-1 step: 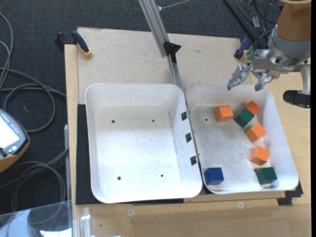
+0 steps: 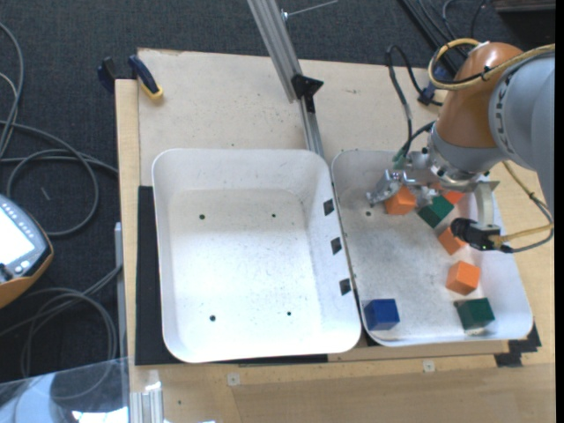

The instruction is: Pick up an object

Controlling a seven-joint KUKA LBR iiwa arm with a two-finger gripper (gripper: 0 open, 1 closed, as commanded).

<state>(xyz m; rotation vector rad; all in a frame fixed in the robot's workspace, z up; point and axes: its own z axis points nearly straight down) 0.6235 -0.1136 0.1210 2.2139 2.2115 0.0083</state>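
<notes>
The right bin (image 2: 507, 302) holds scattered blocks (image 2: 463, 277) (pincer (image 2: 398, 192) grip unclear, over an orange block (image 2: 401, 204)).

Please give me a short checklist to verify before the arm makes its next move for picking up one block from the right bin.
1. Pincer is over the right bin: ok.
2. A target is near: orange block lies just beside the pincer: ok.
3. Block between the fingers: cannot tell.
4. Room around target: green block sits close by: not ok.
5. Easier targets apart: blue block, green cube: ok.
</notes>
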